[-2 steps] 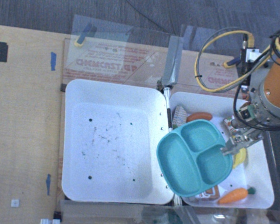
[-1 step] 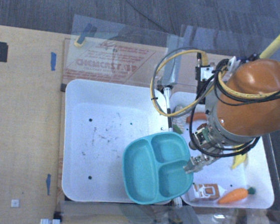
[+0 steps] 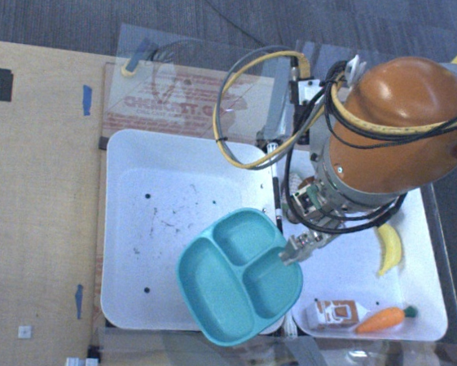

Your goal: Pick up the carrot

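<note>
The orange carrot (image 3: 382,319) with a green tip lies near the front right corner of the right bin (image 3: 431,312). My gripper (image 3: 296,250) hangs to the left of it, at the right edge of a teal divided plate (image 3: 230,281), well apart from the carrot. The arm's big orange and grey wrist covers much of the right bin's back half.
A yellow banana (image 3: 390,248) lies in the right bin behind the carrot. A small brown and white carton (image 3: 336,313) lies just left of the carrot. The teal plate straddles the wall between the left bin (image 3: 151,210) and the right one. Cables loop above the bins.
</note>
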Robot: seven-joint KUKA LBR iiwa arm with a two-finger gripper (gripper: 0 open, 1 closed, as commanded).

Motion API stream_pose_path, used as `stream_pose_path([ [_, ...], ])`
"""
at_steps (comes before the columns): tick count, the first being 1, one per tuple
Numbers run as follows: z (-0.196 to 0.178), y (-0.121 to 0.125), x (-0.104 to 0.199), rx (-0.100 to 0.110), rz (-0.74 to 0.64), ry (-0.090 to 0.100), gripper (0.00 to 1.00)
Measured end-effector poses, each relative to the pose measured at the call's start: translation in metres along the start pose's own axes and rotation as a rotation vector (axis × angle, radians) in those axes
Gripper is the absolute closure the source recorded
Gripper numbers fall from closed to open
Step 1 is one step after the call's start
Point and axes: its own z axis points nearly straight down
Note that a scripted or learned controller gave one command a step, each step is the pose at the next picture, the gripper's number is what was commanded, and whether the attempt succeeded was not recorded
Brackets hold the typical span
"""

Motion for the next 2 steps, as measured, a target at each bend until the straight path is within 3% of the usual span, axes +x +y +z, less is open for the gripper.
stream_pose_path([
  [1,0.098,0.000,-0.029,0.002,-0.305,0.002,1.00],
  [2,0.099,0.011,0.089,0.006,-0.497,0.005,1.00],
])
